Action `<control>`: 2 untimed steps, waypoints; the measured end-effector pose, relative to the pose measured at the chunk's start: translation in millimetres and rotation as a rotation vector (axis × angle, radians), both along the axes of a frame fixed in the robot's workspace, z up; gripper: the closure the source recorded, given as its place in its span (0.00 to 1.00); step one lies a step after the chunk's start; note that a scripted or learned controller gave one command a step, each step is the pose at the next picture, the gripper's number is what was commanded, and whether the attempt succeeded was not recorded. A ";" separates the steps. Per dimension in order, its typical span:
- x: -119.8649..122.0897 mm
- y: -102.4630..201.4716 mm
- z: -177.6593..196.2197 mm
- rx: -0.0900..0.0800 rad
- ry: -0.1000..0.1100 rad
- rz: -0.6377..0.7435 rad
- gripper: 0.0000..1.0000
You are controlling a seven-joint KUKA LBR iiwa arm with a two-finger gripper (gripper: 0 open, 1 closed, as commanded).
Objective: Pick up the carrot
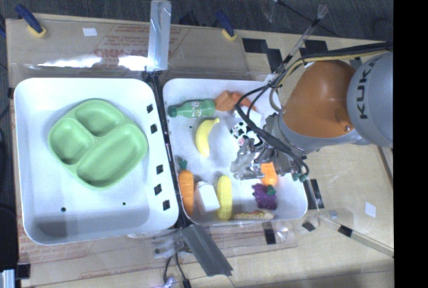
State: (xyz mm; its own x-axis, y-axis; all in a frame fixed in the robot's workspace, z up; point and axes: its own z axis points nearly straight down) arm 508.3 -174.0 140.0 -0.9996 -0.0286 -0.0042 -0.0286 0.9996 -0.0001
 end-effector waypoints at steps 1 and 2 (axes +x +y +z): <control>-1.2 -33.7 -48.5 0.000 0.006 0.547 1.00; -1.0 -33.6 -48.4 0.001 0.005 0.547 0.00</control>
State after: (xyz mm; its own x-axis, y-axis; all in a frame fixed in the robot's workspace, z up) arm 507.2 -207.6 91.6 -0.8388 -0.5444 0.0006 -0.5444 0.8388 0.0019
